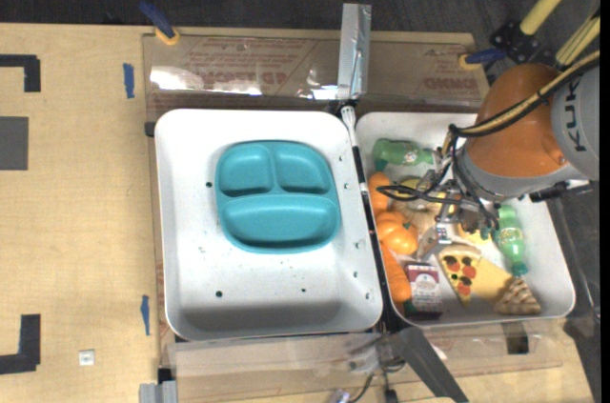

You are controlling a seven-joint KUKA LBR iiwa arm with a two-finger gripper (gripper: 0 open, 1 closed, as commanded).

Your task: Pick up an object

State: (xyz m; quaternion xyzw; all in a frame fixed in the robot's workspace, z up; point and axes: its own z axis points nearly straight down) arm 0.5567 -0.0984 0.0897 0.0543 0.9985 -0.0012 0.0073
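**A:** Here's the bench from above: two white bins side by side. What's in the left bin (181, 230)?

**B:** One teal plate (276, 196) with three compartments, lying flat near the middle and a little toward the far wall.

**A:** And the right bin (558, 272)?

**B:** That one's crowded. There's a green bottle (400, 153) on its side at the far left corner. Two oranges (393, 234) are stacked along the left wall, nearly touching each other. A red-and-white packet (424, 282) lies at the near left. A yellow pizza slice (472, 272) is beside the packet, with its crust (519, 298) toward the near right corner. A second, smaller green piece (510, 241) lies against the right side, but it's too blurred to name.

**A:** Where's the arm (519, 130)?

**B:** It reaches in from the right, its orange band over the far right part of that bin. The gripper (446, 209) is low among the objects, just right of the oranges and just beyond the tip of the pizza slice.

**A:** Has it got anything?

**B:** I can't tell. Black cables and the wrist cover it, so I can't say whether it's spread or closed. Nothing is visibly clamped in it. Every piece I can see lies on the bin floor.

**A:** Which objects are closest to it?

**B:** The oranges and the pizza slice, both right beside it.
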